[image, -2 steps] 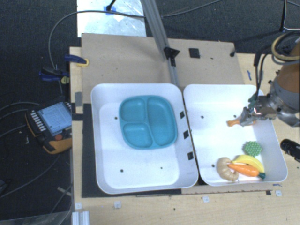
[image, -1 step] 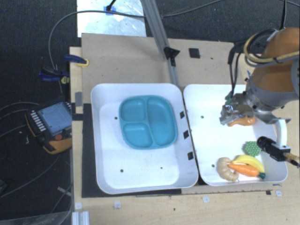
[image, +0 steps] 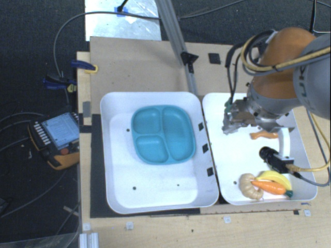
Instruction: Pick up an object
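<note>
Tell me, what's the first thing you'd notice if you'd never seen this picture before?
Probably the bright blue divided plate, sitting alone in the left white bin. Then the big grey arm with its orange band, reaching in from the right, its pincer hanging over the right white bin. In that bin's near corner lies a small heap of toy food: a banana, a carrot and a knobbly beige piece.

Grey arm (image: pixel 289 71) from the right, orange-banded wrist bent down, jaws low.
</note>
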Available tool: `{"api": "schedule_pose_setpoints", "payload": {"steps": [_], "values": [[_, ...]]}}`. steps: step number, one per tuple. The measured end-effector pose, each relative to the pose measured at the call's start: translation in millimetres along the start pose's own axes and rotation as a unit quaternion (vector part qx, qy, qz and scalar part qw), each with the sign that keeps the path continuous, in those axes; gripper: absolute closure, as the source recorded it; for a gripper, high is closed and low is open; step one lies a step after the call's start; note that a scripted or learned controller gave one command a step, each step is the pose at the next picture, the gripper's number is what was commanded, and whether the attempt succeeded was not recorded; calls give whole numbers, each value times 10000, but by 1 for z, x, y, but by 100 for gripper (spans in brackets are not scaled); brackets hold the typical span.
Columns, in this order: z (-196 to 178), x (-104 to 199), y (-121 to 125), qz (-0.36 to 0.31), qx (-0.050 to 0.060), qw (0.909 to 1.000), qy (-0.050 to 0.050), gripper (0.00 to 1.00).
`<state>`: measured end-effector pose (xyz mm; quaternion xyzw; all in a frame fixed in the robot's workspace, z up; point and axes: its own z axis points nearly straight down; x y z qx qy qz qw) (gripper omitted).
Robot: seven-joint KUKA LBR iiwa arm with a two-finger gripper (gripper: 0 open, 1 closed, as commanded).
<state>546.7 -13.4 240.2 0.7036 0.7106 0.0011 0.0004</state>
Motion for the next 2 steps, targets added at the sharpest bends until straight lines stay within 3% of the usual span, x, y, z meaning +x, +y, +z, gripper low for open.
{"api": "schedule_pose_setpoints", "payload": {"steps": [2], "values": [[-3,101,33,-2,-11,10000,7,100]]}}
